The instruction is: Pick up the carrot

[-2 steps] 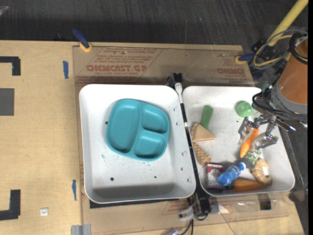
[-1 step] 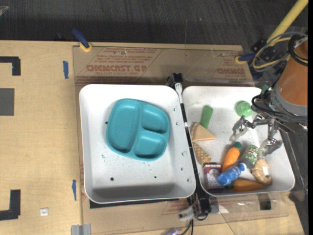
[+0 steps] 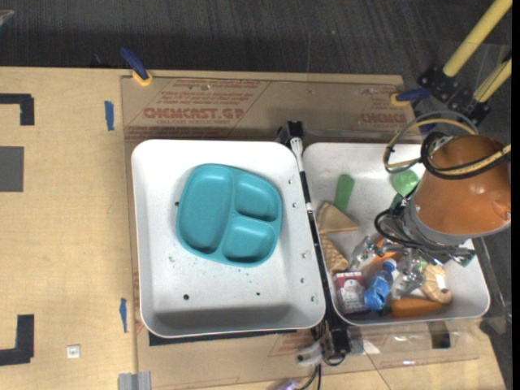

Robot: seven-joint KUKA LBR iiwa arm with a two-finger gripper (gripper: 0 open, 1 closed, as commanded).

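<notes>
Red print on the cardboard sheet point(image 3: 260, 108) behind the bins seems to read "CHEMCAST GP". It stands upside down. The smaller lines are too blurred to read.

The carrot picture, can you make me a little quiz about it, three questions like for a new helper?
1. True or false: the carrot lies in the left bin.
2. Which thing sits in the left bin? A) a green block, B) a blue divided plate, C) a red box.
3. Fill in: the carrot lies near the ____ wall of the right bin, front or back.

Key:
1. False. It lies in the right bin, below the end effector, among other small things.
2. B, the blue divided plate.
3. Front, the wall at the bottom of the picture.
</notes>
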